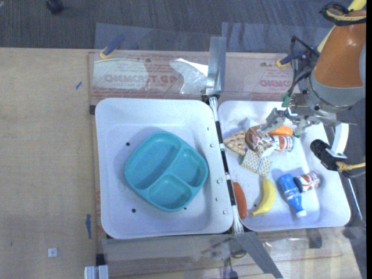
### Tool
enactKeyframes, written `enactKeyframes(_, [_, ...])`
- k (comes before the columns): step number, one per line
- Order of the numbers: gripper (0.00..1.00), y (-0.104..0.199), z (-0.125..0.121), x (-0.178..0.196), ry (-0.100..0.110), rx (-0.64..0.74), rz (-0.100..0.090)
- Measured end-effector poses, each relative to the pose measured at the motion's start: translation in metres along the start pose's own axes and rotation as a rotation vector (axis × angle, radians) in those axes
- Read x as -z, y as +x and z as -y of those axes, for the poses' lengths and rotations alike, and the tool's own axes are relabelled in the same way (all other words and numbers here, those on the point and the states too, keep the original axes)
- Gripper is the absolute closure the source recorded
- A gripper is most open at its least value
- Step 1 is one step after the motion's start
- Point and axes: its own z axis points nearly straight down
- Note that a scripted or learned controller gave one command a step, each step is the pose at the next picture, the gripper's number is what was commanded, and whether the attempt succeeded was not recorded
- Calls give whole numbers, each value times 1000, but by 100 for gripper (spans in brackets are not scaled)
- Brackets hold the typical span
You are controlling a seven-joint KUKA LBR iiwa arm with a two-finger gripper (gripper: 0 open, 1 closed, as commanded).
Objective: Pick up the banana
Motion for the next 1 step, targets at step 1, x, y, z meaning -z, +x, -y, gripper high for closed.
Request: enactKeyframes(1, [0, -8, 54, -130, -9, 299, 1])
